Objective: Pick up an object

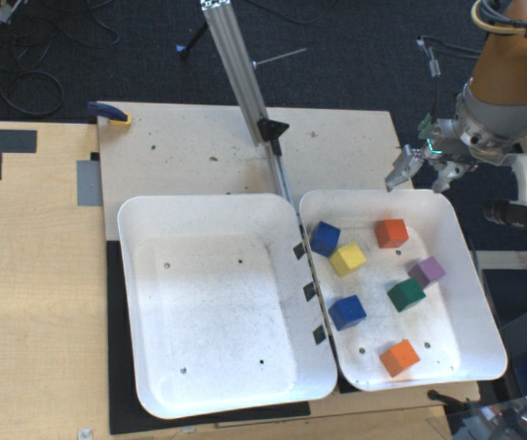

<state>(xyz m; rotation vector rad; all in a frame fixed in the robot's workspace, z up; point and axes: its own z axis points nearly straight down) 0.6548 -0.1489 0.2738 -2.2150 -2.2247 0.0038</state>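
Note:
My gripper (422,174) hangs open over the far edge of the right bin (483,337), with nothing between its fingers. Below it in that bin lie several small blocks: an orange-red one (391,233) nearest the gripper, a blue one (325,238), a yellow one (347,259), a purple one (426,269), a green one (407,293), a second blue one (346,312) and an orange one (399,357) near the front.
The left bin (213,310) sits beside the right one, joined along the middle by black clips (308,291). A slanted aluminium bar (240,67) rises behind the bins. A blue and yellow clamp (109,113) lies at the board's far left corner.

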